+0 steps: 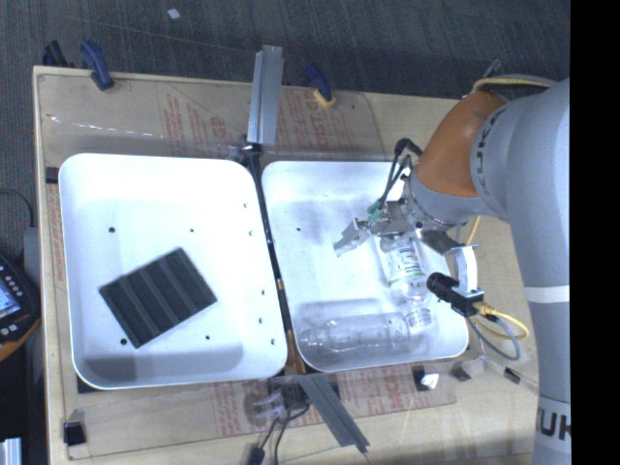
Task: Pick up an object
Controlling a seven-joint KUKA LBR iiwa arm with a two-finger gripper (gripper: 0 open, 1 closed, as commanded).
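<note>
Gripper (pixel 387 223) hovers over the upright clear plastic bottle (pixel 401 263) in the right-hand shallow white bin (pixel 310 260), presumably lining up a grasp; its opening cannot be told.

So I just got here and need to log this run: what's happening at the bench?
The grey arm reaches in from the right, its gripper down in the right bin, right at the upper end of a clear plastic bottle. A second clear bottle lies along that bin's near wall. The left bin holds a dark ribbed slab. Whether anything is actually grasped isn't visible.
</note>
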